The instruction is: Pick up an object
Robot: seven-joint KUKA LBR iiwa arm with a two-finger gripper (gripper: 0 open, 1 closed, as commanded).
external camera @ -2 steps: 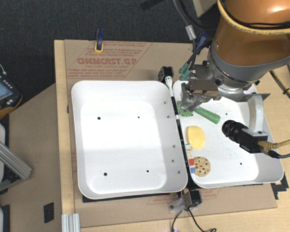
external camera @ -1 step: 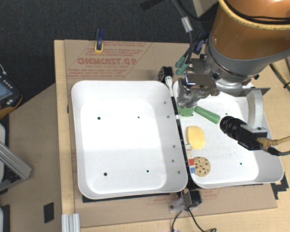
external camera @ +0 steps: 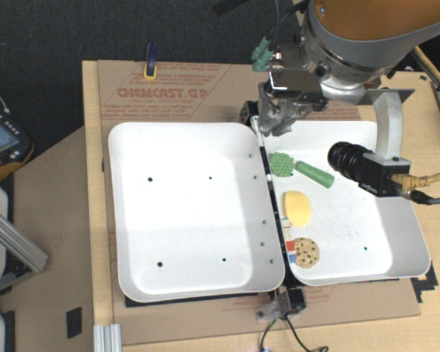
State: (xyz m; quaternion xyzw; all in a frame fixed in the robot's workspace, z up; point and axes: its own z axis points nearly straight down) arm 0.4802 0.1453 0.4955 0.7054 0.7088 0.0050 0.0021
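My gripper (external camera: 273, 125) hangs over the far left corner of the right bin (external camera: 367, 218), just above the ridge between the two bins. Nothing shows between its fingers. A green brush (external camera: 299, 168) with a round studded head lies just in front of the gripper, its handle pointing right. A yellow oval object (external camera: 298, 208) lies nearer the camera beside the bin's left wall. A round cookie-patterned disc (external camera: 306, 251) sits by the near left corner, next to a small red and blue piece (external camera: 291, 248).
The left bin (external camera: 187, 211) stands beside the right one. A black cylinder on a white bracket (external camera: 363, 166) juts over the right bin. The arm's wide body (external camera: 374, 20) fills the upper right. A blue and yellow clamp (external camera: 151, 63) sits on the cardboard's far edge.
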